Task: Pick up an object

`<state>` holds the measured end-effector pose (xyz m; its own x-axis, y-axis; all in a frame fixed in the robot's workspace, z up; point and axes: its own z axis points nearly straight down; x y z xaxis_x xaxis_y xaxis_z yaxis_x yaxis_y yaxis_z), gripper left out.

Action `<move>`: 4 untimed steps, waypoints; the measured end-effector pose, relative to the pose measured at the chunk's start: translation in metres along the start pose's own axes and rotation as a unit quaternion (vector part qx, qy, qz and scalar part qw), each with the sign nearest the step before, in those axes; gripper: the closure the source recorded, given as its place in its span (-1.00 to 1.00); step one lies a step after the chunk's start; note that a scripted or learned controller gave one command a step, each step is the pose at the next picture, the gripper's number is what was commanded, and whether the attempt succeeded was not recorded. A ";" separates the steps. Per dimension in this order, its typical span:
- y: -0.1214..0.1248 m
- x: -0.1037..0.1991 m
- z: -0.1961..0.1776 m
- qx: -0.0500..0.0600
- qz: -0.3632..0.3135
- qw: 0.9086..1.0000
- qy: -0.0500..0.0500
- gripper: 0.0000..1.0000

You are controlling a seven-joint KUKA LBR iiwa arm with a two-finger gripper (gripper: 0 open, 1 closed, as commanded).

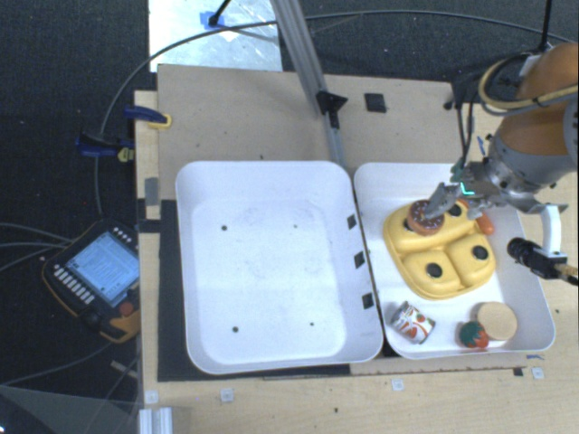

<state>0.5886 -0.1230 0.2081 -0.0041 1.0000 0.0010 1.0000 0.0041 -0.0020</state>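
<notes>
The brown round piece (422, 215) sits on the far end of the yellow tray (441, 253) in the right bin (380, 242), with the gripper (441, 201) right at it. Whether it is clenched I cannot tell. Nothing looks lifted yet, so the pick-up seems still ahead.

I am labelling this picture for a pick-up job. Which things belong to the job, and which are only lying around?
Job:
gripper, low over the right bin
yellow tray toy
small round brown piece on the toy
small can
round wooden disc
green and red piece

Lying about:
left bin
handheld controller
blue clamps
</notes>
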 end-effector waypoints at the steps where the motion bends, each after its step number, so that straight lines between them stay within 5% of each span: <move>1: 0.001 0.000 -0.001 -0.002 0.000 1.000 0.000 -1.00; 2: 0.000 -0.004 0.060 0.000 0.001 1.000 -0.001 -1.00; 3: 0.008 -0.006 0.089 -0.010 -0.002 1.000 -0.001 -1.00; 4: 0.009 0.000 0.103 -0.002 0.000 1.000 0.008 -1.00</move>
<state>0.5972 -0.1231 0.1048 -0.0048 0.9999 0.0162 1.0000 0.0048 0.0017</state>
